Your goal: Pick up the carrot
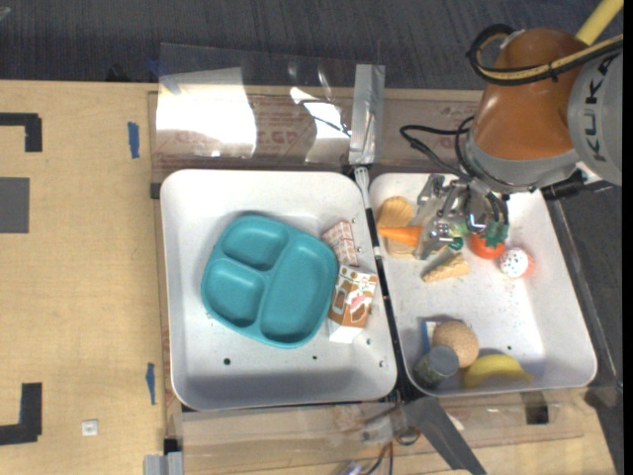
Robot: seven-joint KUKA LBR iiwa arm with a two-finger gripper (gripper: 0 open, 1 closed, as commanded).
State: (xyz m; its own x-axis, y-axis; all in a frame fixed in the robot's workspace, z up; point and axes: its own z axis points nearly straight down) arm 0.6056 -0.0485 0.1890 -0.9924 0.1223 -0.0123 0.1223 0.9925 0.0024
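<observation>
Orange carrot (401, 235) in right bin (554, 359) | hand (442, 234) just beside

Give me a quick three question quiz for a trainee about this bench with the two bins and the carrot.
1. True or false: the carrot lies in the right bin.
2. Which bin holds the teal divided plate: A left, B right?
3. Fill in: the yellow banana lies near the right bin's ____ edge.

Key: 1 true. 2 A, the left bin. 3 near (bottom of the view). The gripper is just right of the carrot.
</observation>
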